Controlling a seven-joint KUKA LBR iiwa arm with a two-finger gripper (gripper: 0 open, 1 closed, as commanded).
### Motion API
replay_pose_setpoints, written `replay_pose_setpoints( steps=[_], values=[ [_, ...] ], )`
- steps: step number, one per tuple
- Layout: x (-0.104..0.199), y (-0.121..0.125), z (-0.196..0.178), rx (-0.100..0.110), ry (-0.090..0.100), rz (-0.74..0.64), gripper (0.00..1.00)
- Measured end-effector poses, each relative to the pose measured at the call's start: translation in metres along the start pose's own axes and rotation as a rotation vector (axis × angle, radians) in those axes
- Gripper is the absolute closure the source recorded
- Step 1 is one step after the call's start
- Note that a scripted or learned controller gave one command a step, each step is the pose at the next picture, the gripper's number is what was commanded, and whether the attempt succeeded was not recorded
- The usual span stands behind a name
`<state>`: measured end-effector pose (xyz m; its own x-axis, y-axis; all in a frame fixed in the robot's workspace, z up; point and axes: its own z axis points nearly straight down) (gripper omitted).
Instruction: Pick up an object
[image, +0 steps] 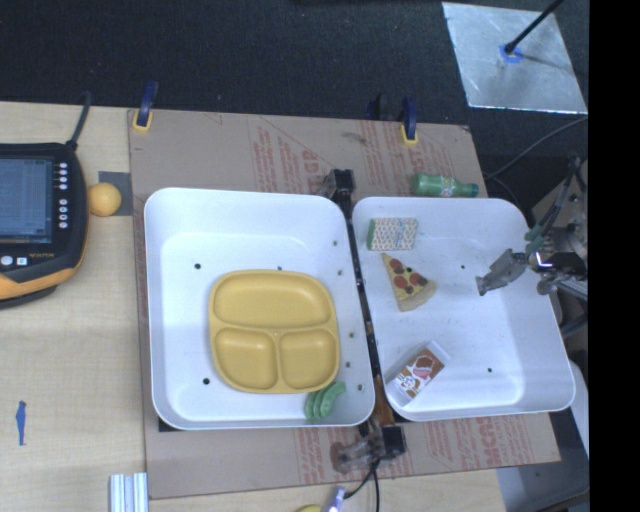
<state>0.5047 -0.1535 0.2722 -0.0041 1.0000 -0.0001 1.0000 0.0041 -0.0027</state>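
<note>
Left bin (170, 300): it holds a yellow plate (272, 330) with three parts. A small green thing (325, 401) lies at the plate's near right corner, by the bin's wall.

Right bin (540, 390): it holds a pizza slice (408, 281), a small dotted card (392, 234) and a brown snack pack (417, 373).

Pincer (492, 278): it hangs over the right side of the right bin. I cannot tell how far open it is. Nothing shows in its grip.

Pizza slice: it lies to the left of the pincer, near but apart.

Dotted card: it lies left of the pincer and farther back, just behind the pizza slice.

Snack pack: it lies left of the pincer and closer to the front, tilted, at the bin's wall.
</note>
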Motion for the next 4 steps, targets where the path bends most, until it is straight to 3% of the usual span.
replay_pose_setpoints(
  steps=[1,2,3,4],
  values=[
    [0.043,0.059,0.085,0.004,0.000,-0.003,0.00],
    [0.049,0.090,0.156,0.003,-0.001,-0.001,0.00],
    [0.059,0.087,0.180,0.002,-0.001,-0.001,0.00],
    [0.059,0.139,0.180,-0.001,0.001,0.002,0.00]
  ],
)
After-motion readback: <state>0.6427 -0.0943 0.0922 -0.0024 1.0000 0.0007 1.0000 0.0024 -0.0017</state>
